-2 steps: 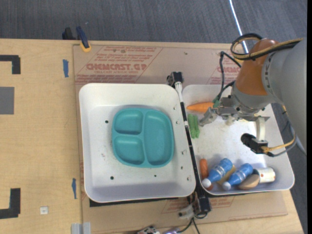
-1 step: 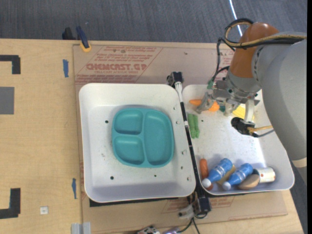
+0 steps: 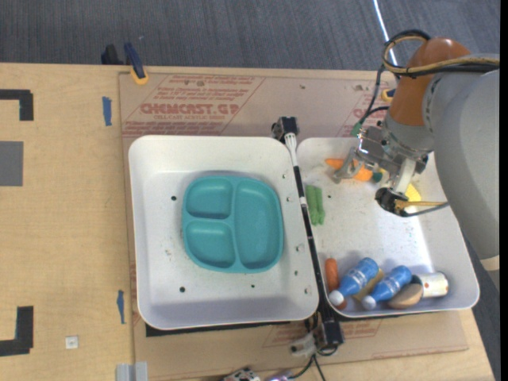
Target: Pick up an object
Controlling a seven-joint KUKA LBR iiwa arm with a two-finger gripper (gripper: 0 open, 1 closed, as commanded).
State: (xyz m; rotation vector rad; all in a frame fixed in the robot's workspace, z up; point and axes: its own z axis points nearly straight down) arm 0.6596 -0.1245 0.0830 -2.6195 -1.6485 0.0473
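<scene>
My gripper [image 3: 348, 170] hangs low over the far end of the right bin [image 3: 444, 236], reaching in from the right. An orange piece [image 3: 334, 163] lies just to its left, and another orange bit [image 3: 364, 175] shows right beside it; I cannot tell whether either one is touched. A green pod [image 3: 315, 205] lies along the bin's left wall. At the near end sit two blue bottles [image 3: 358, 279] [image 3: 393, 284], a small orange carrot [image 3: 332, 272], a brown lump [image 3: 408, 295] and a white tube [image 3: 433, 284].
The left bin [image 3: 151, 236] bears a teal divided plate [image 3: 233, 221]. A black-and-white clamp [image 3: 286, 129] sits where the two bins meet at the far side. Cardboard [image 3: 198, 101] lies under both bins.
</scene>
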